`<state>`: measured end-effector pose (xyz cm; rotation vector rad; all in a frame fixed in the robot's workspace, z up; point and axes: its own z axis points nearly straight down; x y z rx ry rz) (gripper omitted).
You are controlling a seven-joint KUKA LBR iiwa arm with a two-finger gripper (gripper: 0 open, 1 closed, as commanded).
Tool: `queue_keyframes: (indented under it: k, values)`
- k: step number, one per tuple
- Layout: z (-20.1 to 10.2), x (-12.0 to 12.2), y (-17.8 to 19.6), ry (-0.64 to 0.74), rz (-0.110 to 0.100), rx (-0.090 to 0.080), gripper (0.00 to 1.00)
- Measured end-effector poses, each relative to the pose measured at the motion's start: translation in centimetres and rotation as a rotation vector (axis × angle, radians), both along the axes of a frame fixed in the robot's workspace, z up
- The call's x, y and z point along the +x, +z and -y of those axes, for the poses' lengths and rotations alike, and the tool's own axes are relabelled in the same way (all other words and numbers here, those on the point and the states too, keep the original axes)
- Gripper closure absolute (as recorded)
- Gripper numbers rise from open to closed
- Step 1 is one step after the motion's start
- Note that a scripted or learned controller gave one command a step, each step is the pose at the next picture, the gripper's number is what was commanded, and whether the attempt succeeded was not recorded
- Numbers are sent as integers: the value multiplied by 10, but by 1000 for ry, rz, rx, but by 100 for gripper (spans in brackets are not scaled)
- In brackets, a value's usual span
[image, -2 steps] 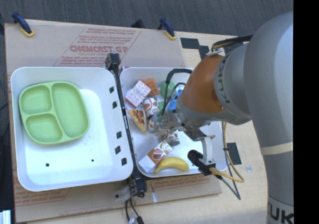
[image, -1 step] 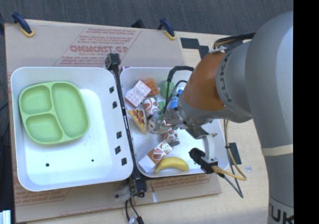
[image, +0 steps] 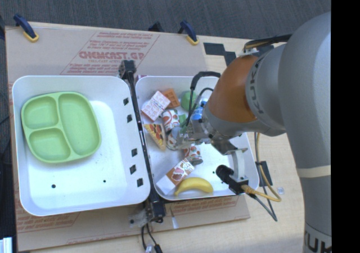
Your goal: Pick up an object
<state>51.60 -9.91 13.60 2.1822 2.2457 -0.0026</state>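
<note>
The right bin holds a jumble of small objects: a yellow banana at the front, a red and white packet just behind it, a small can, another red can, a white and red packet and an orange packet. My gripper is down among the objects in the middle of this bin, next to the cans. The grey arm with its orange band covers the bin's right part.
The left bin holds a light green divided plate at its left. A green object and a blue one peek out beside the wrist. Blue clamps hold the cardboard at the back.
</note>
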Motion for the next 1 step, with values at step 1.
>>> queue_keyframes:
  k: [1]
  values:
    - [0, 1, 10, 4, 1, -2, 100]
